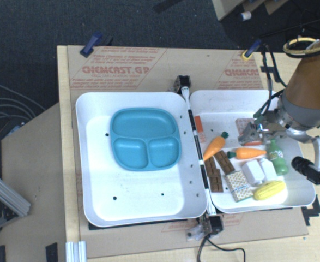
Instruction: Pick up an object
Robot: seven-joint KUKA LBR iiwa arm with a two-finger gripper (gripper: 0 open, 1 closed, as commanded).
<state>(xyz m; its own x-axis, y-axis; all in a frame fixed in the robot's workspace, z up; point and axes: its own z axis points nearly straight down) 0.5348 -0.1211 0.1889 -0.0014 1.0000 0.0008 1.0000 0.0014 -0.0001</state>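
Two shallow white bins are set side by side on the table [149, 64]. The left bin [94, 162] is occupied by a blue divided plate [145, 137], placed toward its far half. The right bin [219, 105] carries a cluster of toy foods in its near half: a carrot [213, 147] lying slanted beside the dividing edge, a second carrot [248, 153] laid across the middle, two brown chocolate bars [218, 171] next to the dividing edge, a patterned cracker [239, 185] and a yellow corn cob [269, 190] near the front edge, a white block [253, 173], and a green bottle [276, 159] toward the right edge. The tool [256, 131] is positioned low over the right bin, just behind the second carrot. Whether it is spread or pressed together cannot be told, and no object is seen gripped in it.
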